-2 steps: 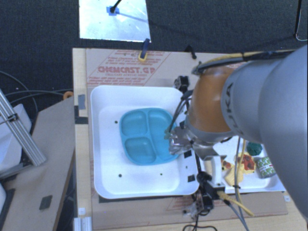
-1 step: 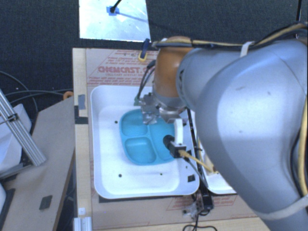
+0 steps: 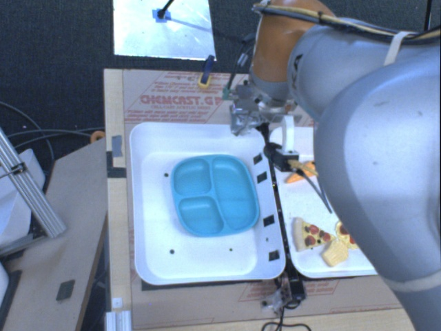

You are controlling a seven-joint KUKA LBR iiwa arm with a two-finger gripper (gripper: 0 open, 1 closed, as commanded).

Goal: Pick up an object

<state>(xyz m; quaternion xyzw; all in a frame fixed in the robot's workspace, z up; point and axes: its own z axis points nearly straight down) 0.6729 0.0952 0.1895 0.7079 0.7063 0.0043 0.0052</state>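
A blue divided plate lies flat in the middle of the left bin. In the right bin I see a toy pizza slice, a pale yellow piece just beside it and an orange piece farther back. My gripper hangs over the far right corner of the left bin, above and behind the plate, with nothing visibly in it. The big grey arm hides most of the right bin.
A divider with black clips runs between the two bins. Brown cardboard lies under and behind them. A yellow-and-blue object rests on the cardboard's far edge. A metal frame stands at the left.
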